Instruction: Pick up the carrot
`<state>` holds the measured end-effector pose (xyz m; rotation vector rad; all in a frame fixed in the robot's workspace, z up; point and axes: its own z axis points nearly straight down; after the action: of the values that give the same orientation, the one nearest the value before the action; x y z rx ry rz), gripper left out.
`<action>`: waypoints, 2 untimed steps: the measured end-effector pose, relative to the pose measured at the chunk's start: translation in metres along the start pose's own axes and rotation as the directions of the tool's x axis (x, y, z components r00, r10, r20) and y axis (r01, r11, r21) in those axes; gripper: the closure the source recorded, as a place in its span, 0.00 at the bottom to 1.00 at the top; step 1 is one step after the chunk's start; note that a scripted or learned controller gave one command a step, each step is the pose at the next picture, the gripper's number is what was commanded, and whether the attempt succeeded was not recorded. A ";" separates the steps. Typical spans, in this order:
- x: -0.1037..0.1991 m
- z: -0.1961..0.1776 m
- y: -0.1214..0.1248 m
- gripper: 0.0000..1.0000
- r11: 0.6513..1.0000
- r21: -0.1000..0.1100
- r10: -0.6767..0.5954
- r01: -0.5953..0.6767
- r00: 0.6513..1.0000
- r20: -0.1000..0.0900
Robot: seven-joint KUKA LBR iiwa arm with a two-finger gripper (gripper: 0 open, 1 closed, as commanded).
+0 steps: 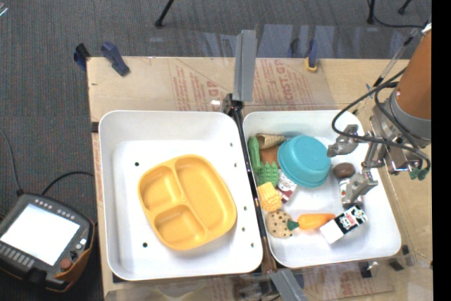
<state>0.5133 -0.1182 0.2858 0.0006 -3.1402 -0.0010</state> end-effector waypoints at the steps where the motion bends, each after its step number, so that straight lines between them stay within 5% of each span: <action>1: 0.018 0.177 0.036 0.00 0.976 -0.001 0.216 -0.216 0.976 -0.012; 2: 0.007 0.195 0.031 0.00 0.979 -0.001 0.206 -0.206 0.979 0.007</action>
<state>0.5065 -0.0868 0.0908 -0.3254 -3.1299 -0.0014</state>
